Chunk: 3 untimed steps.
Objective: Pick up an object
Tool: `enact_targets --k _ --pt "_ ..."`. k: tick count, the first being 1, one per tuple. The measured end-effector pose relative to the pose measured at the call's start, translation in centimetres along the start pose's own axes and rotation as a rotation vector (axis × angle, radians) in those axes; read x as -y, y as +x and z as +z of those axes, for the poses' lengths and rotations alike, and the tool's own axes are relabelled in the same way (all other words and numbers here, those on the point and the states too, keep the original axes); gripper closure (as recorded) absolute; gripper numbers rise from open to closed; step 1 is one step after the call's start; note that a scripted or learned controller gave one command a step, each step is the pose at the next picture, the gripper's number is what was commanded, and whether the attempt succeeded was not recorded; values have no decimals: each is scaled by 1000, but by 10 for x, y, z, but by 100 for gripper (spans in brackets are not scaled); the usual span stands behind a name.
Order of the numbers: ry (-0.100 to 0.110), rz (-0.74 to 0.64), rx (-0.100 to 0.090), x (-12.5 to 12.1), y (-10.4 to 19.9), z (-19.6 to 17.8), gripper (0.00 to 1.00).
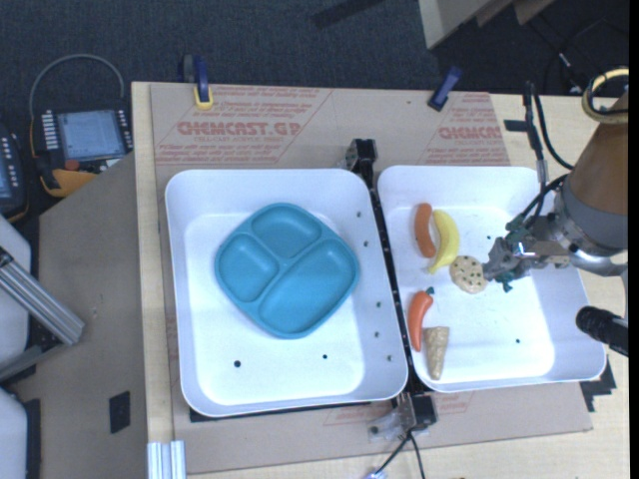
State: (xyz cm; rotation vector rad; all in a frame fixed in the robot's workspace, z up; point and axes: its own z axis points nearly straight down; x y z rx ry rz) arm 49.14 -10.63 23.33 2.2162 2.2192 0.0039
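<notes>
You have the gripper (pixel 496 267) low in the right bin (pixel 519 362), and its tip sits right against the cookie (pixel 467 273), a round tan piece with dark specks, so watch for a shove instead of a pick. I cannot tell from this slanted view how the claw stands, because dark hardware and cables crowd around its tip. If the claw comes down on the cookie's edge instead of straddling it, the flat disc is likely to skid away from the arm, toward the banana (pixel 444 239), which lies just beside the cookie on its far side. The banana in turn touches the hot dog (pixel 424 228), so one bad push could jumble all three. A thin, flat thing on a smooth white floor also gives little to bite on; the claw may close above it and come up with nothing. Taking the cookie as your landmark: the arm's wrist is on its right, the carrot (pixel 419 313) is near it on the near-left side, and the cone-shaped beige piece (pixel 436 347) lies beyond the carrot toward the bin's front wall. The blue divided plate (pixel 288 268) in the left bin (pixel 200 297) is well apart and out of harm.
</notes>
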Motion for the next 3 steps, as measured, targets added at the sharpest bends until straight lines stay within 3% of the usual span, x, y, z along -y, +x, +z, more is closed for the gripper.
enact_targets --k 3 --pt "3 -5 -4 -52 165 0 100"
